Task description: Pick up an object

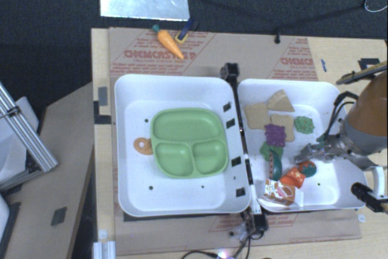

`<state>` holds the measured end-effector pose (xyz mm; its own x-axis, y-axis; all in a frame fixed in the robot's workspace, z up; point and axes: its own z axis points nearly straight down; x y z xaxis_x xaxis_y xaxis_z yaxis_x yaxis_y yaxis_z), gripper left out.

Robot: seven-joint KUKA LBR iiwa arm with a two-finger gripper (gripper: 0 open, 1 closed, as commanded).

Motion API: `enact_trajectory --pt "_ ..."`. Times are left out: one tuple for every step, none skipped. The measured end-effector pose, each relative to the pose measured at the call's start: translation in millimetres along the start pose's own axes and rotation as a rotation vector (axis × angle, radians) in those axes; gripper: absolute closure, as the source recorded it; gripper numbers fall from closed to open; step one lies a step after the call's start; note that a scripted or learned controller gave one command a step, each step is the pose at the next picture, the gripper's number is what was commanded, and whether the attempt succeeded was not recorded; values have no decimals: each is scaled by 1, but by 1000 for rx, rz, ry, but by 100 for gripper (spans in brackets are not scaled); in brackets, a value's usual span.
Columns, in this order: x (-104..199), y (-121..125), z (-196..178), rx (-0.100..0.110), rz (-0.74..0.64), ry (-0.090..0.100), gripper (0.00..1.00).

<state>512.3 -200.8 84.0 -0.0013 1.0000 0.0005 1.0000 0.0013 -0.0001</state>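
toys crowd the right white plastic bin (327, 93): a dark green curved plastic piece (276, 162) lies lengthwise toward the camera, an orange-red toy (296, 175) just right of it; the gripper (310, 152), seemingly empty, hovers just above-right, its opening too blurred to tell.

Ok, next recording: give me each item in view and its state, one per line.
Green divided plate: flat in the left bin, compartments bare.
Orange ring: flat beside the plate.
Toy carrot: on the bench behind the bins.
Purple grapes: right bin, among piled toy food.
Gripper: low over that pile, grasp unclear.
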Motion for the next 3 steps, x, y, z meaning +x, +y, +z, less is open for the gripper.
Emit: enact_trajectory --pt "-1 1 -11 -3 0 -1 100" --pt "2 4 -74 -5 -3 -2 100" --pt "9 11 -134 -8 -5 -3 100"
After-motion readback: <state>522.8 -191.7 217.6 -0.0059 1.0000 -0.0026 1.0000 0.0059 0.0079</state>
